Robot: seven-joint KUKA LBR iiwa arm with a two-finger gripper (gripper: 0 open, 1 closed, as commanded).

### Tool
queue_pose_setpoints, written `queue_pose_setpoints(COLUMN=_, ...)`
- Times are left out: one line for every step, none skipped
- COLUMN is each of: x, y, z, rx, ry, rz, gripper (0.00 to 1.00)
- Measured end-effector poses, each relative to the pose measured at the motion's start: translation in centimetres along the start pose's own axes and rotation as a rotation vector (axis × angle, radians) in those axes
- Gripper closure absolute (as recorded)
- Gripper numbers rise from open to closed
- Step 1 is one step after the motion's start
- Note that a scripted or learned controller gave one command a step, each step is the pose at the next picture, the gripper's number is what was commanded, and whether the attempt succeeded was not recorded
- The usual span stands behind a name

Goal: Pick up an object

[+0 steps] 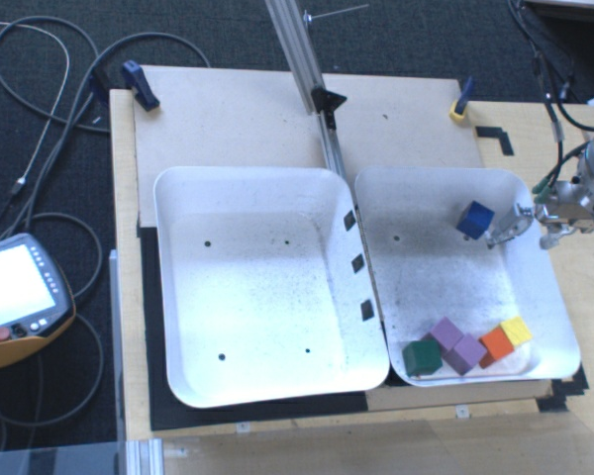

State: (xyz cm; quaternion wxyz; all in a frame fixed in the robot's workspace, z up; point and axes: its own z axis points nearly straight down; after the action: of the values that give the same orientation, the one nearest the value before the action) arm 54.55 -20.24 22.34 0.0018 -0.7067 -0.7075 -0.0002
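A blue block (475,219) sits in the upper right part of the right bin (416,285). My gripper (499,232) comes in over the bin's right rim, and its tip lies right beside the blue block on the block's right side. Whether it touches or grips the block is unclear from this angle. Along the bin's front edge lie a green block (423,356), two purple blocks (445,333) (467,352), an orange block (496,344) and a yellow block (516,331), bunched together.
The left bin (257,295) stands next to the right one, with black clips along the shared rim. A slanted metal rail (297,47) crosses the back of the bench. Cables and a pendant (15,290) lie on the floor at the left.
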Motion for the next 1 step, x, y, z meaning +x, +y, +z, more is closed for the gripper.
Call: queue_pose_setpoints(x=-1.52, y=6.61, z=12.84, rx=0.001, ry=-0.002, rz=-0.001, gripper=0.00)
